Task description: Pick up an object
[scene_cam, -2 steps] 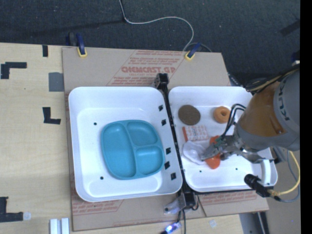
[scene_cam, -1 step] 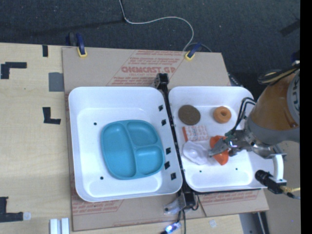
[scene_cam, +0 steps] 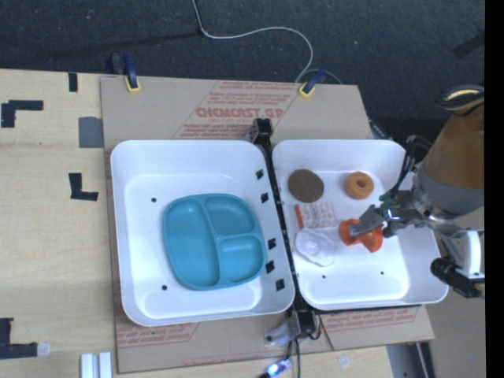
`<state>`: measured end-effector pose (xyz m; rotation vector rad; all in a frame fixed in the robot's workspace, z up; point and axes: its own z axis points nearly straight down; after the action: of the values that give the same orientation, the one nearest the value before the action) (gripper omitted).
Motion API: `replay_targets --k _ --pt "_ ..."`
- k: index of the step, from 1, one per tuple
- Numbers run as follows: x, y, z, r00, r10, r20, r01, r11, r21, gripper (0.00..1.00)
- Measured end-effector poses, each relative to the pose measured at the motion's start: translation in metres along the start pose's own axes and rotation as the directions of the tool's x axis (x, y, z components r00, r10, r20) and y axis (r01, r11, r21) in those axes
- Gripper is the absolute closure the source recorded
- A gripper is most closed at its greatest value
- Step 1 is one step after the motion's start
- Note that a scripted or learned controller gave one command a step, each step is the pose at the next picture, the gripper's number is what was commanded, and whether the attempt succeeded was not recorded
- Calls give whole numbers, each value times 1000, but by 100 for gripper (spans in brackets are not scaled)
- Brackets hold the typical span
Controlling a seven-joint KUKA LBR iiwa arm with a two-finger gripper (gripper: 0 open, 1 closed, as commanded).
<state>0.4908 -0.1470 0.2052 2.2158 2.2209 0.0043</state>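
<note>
The right bin [scene_cam: 394, 286] holds several small things. A brown round cookie [scene_cam: 305, 185] lies at its upper left and an orange donut [scene_cam: 359, 184] sits to the cookie's right. Below the cookie rest a red-and-white packet [scene_cam: 315, 213] and a clear crumpled wrapper [scene_cam: 315, 245]. A red-orange object [scene_cam: 359, 234] lies near the bin's middle right. My gripper [scene_cam: 372, 226] reaches in from the right and sits right on that red-orange object, its dark fingers overlapping it.
The left bin [scene_cam: 134, 211] holds a blue divided plate [scene_cam: 213, 239]. A divider with black clips [scene_cam: 272, 211] runs between the bins. The arm's grey body [scene_cam: 453, 172] looms over the right bin's right edge. Cardboard underlies both bins.
</note>
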Motion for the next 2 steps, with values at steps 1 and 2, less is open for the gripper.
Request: replay_targets --k 1,2 --pt "0 1 -30 1000 0 -1 0 1000 3 100" --pt "54 10 -35 1000 -4 -2 4 1000 5 100"
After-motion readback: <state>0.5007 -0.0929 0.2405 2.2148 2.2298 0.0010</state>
